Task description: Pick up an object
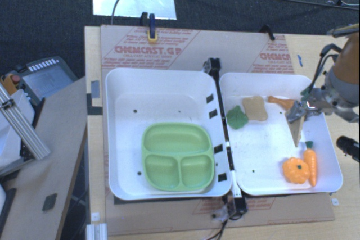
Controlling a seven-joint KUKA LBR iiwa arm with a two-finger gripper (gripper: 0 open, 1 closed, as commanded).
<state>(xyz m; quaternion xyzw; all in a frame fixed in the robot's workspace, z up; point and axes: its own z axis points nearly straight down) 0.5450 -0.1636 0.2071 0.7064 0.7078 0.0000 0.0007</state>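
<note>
My gripper (297, 113) hovers over the right bin (264, 185), near its far right side; the arm (344, 80) comes in from the right. A tan wedge-shaped piece (296, 133) lies right beneath the gripper's tip, and I cannot tell whether they touch. Close by are an orange strip (280, 102), a tan bread slice (255, 108) and a green broccoli piece (237, 118). A carrot (310, 164) and an orange pumpkin (293, 171) sit at the near right corner.
The left bin (121, 98) holds a green divided plate (179, 156). A black divider with clips (219, 121) runs between the bins. A cardboard sheet (169, 48) lies under both, and grey equipment (34, 104) stands to the left.
</note>
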